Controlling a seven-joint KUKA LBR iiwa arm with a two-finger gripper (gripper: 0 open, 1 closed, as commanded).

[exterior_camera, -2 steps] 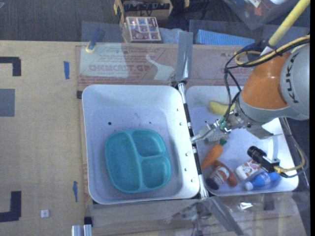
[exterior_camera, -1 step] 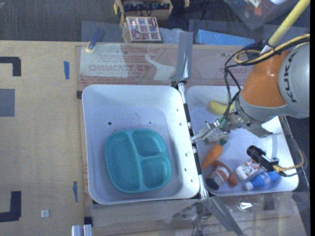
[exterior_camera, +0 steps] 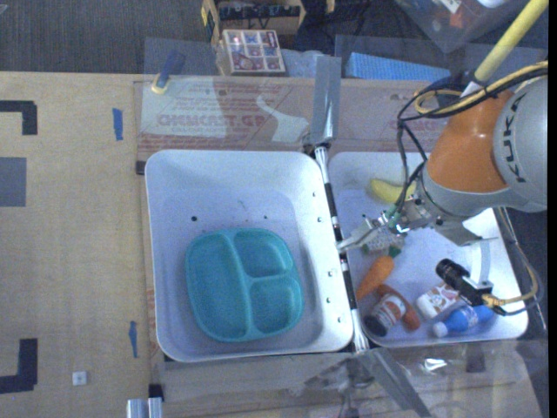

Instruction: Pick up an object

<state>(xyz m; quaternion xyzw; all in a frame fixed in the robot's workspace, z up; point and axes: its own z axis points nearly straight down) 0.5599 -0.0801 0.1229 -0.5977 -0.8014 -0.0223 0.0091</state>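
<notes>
My gripper (exterior_camera: pixel 370 235) hangs low over the left part of the right bin (exterior_camera: pixel 513 325), close to the wall between the two bins. Just below it lies an orange carrot (exterior_camera: pixel 376 276), pointing toward the bin's front. A yellow banana-like thing (exterior_camera: pixel 383 188) lies behind the gripper, partly hidden by the arm. At the front of the bin sit a brown bottle (exterior_camera: pixel 393 309), a white and red bottle (exterior_camera: pixel 438 302) and a blue bottle (exterior_camera: pixel 462 321).
The left bin (exterior_camera: pixel 174 181) holds a teal divided plate (exterior_camera: pixel 244 283). The grey and orange arm (exterior_camera: pixel 474 159) covers the back right of the right bin. Cardboard boxes (exterior_camera: pixel 252 24) stand behind the bench.
</notes>
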